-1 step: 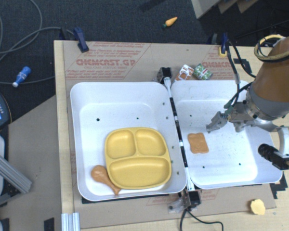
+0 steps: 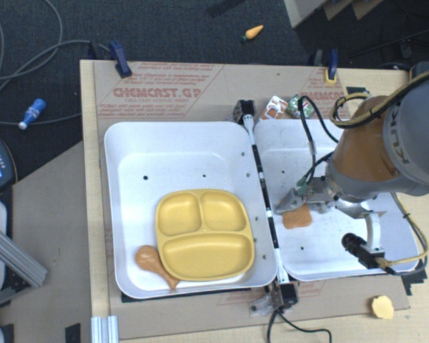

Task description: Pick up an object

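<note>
In the right bin (image 2: 322, 263), a small orange-brown piece (image 2: 297, 219) lies near the left wall. My gripper (image 2: 294, 201) hangs just above it, at or very close to its top edge. The grey arm with its orange band (image 2: 361, 148) reaches in from the right and hides the bin floor behind it. The left bin (image 2: 129, 156) holds a yellow divided plate (image 2: 204, 234). An orange toy drumstick (image 2: 154, 261) lies against the plate's lower left edge.
Small colourful items (image 2: 280, 107) sit at the far rim of the right bin. A yellow lump (image 2: 381, 306) lies on the bench at the front right. Blue clamps (image 2: 119, 58) hold the board's far edge. The left bin's far half is bare floor.
</note>
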### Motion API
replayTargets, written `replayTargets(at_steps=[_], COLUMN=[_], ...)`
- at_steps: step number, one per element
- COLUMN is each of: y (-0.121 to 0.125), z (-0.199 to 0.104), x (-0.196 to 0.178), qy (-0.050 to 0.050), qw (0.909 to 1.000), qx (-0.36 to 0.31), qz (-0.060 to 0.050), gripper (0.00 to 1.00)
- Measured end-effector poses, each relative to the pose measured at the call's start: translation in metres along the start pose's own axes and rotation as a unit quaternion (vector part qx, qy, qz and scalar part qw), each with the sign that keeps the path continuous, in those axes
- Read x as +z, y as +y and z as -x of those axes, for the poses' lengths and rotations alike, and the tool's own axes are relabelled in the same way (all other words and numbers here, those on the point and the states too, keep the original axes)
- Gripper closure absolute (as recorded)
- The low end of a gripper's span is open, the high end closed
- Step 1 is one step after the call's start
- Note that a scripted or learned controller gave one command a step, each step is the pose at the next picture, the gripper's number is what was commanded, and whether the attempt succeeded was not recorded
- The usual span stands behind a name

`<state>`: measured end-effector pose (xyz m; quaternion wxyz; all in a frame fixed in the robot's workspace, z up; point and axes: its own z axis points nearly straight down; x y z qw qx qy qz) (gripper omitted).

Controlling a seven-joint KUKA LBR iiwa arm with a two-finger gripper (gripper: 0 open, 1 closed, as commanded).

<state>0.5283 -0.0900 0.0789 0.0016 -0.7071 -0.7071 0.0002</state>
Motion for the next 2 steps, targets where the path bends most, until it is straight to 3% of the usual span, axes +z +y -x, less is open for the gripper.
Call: replayTargets(at_steps=[1,2], y=[0.0,-0.001], z=[0.001,-0.084], x=[-0.016,-0.111], qy=[-0.001,0.0], qw=[1.0,1.0], qx=[0.001,-0.004], qz=[0.002,0.005], gripper=[1.0,1.0])
